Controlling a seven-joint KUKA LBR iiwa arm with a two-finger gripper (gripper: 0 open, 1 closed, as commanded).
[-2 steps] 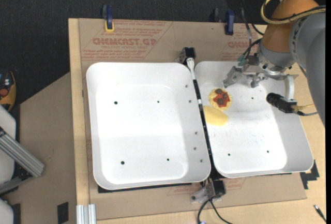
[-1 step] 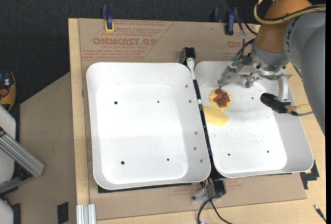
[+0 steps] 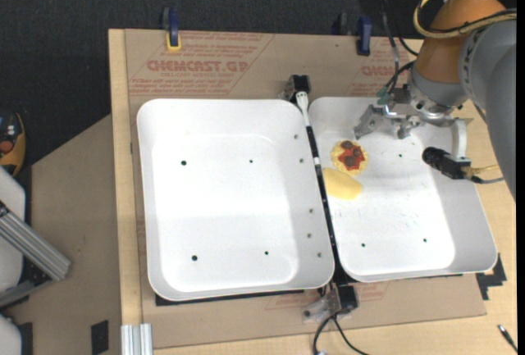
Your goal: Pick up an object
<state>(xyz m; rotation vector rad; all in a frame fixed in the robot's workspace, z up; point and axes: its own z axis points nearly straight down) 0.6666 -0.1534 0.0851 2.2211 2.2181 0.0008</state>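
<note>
White plastic: two shallow bins side by side; I take the right bin (image 3: 459, 238) as my landmark.
Yellow piece (image 3: 343, 185): pale, soft-looking lump lying flat inside the right bin, close to its left wall.
Round piece (image 3: 349, 156): yellow disc with red and dark topping, just beyond the yellow piece, toward the bin's far edge, the two nearly touching or touching; I cannot tell which.
Gripper (image 3: 384, 120): over the far part of the right bin, above and to the right of the round piece, apart from both pieces.
Fingers: spread apart, nothing between them.
Arm (image 3: 484, 42): grey with an orange band, over the bin's far right corner.
Left bin (image 3: 156, 181): beside the right bin, sharing the middle divide.
Step, as I judge it: approach; nothing picked up yet.
Next move, my call: shift the gripper toward the bin's left wall until centred over the round piece, lower, then close.
Risk, my guess: the wall and the neighbouring yellow piece crowd the fingers.
</note>
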